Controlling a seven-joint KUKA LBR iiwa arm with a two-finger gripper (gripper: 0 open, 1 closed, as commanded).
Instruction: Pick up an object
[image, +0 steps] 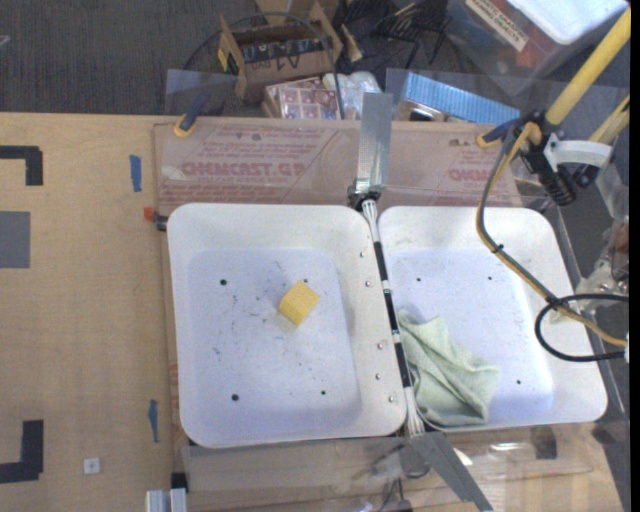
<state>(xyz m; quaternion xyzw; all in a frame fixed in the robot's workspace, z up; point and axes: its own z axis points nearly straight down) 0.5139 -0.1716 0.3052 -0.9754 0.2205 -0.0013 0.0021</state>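
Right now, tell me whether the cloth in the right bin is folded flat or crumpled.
Crumpled. The pale green cloth lies bunched with uneven ridges against the right bin's left wall.

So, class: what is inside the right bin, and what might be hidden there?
The right bin holds a crumpled pale green cloth at its near left corner, against the divider. The bare floor shows small dark dots. Whatever lies under the cloth is covered and cannot be seen.
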